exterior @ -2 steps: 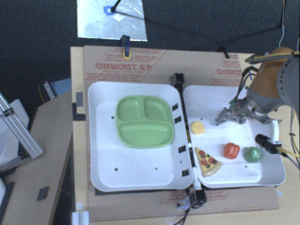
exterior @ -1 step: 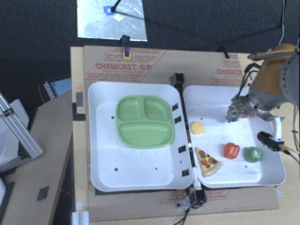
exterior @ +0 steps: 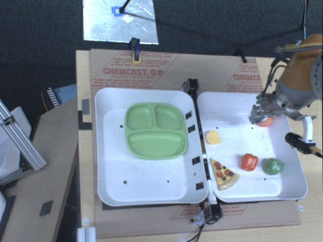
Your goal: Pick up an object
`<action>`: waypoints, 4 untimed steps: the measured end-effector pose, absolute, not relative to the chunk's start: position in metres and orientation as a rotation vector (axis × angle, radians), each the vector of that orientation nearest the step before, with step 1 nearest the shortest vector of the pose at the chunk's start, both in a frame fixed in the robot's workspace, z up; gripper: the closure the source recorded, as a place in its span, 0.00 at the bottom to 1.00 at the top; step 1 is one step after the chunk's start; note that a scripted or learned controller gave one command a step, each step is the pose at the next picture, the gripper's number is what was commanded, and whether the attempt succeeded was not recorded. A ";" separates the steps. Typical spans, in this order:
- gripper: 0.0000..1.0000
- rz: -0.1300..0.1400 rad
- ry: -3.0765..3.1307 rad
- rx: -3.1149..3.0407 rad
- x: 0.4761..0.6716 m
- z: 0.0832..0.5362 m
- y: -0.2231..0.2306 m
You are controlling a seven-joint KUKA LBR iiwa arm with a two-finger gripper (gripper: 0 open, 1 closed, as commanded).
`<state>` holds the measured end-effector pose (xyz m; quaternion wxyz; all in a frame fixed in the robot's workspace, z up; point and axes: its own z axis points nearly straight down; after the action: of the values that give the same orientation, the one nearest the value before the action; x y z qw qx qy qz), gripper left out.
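My gripper (exterior: 260,116) hangs low over the far right part of the right bin (exterior: 237,101). A small red-orange object (exterior: 266,121) shows right at its tip, partly hidden by it; whether it is held cannot be told. On the bin floor lie a yellow piece (exterior: 213,137), a pizza slice (exterior: 223,174), a red pepper (exterior: 249,162) and a round green item (exterior: 272,166), all nearer the front than the gripper.
The left bin (exterior: 108,150) holds a green divided plate (exterior: 155,130). A black clamp strip (exterior: 197,135) runs between the two bins. The arm's grey body and orange band (exterior: 302,67) lean in over the right bin's far right corner.
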<state>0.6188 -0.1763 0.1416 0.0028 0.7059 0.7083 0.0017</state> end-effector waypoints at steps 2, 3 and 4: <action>1.00 0.005 2.223 2.212 0.624 0.231 -0.175; 1.00 0.003 2.232 2.211 0.621 0.221 -0.117; 1.00 0.003 2.231 2.212 0.614 0.233 -0.065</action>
<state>0.6145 -0.0646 0.2328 0.0000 0.7040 0.7102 0.0009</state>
